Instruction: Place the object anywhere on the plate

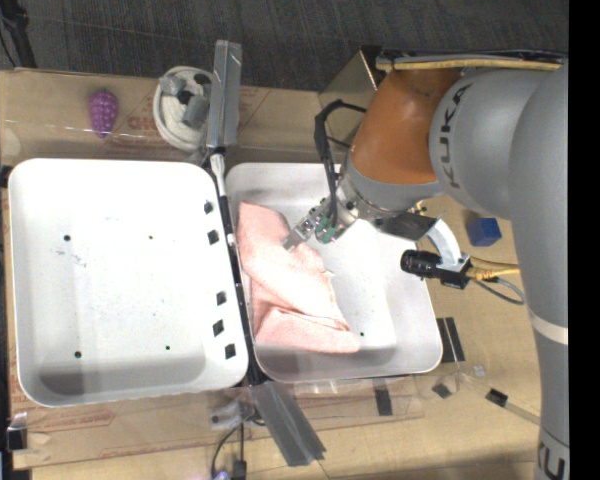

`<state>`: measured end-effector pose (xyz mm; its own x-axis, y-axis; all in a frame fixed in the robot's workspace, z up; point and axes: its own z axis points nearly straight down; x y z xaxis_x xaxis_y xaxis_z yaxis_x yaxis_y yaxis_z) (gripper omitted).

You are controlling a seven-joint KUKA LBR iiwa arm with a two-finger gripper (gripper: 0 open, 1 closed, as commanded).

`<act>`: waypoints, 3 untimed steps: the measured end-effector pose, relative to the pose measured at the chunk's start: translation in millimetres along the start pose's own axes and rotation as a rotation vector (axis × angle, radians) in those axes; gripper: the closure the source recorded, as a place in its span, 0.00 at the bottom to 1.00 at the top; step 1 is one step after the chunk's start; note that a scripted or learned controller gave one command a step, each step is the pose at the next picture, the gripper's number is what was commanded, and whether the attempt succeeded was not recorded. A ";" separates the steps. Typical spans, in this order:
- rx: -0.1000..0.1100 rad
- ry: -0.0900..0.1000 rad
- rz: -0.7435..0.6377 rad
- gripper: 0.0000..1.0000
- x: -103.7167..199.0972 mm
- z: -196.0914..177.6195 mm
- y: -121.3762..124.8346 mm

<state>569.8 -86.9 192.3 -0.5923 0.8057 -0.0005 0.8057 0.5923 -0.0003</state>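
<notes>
Two shallow white bins are seen side by side on the bench, the left bin (40, 298) and the right bin (415, 343), with a grey divider bar (223, 88) running down between them from the top. A pink cloth (285, 278) is found in the right bin, lying crumpled along its left side, close to the wall that is shared with the left bin. The arm (460, 128) is reached in from the right, and its orange band (405, 128) is seen above the wrist, over the upper part of the right bin. The gripper (315, 230) is placed low over the upper right edge of the cloth, and it seems to be touching the fabric or to be just beside it. Whether the gripper is released or clenched cannot be told, because its tip is small and partly covered by the wrist. A small purple object (103, 111) is lying on the bench beyond the left bin, well apart from the gripper, and a white roll (180, 103) is standing near it, just beside the divider bar. A blue block (486, 231) is seen at the right of the right bin.
</notes>
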 end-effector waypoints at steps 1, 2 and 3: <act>0.001 0.001 -0.006 1.00 -0.2 -39.6 0.6; 0.003 0.003 -0.411 1.00 49.9 -35.3 34.2; 0.002 0.002 -0.817 1.00 98.6 -34.8 70.8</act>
<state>568.4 34.5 227.0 -0.9928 0.1196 0.0027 0.1196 0.9928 -0.0014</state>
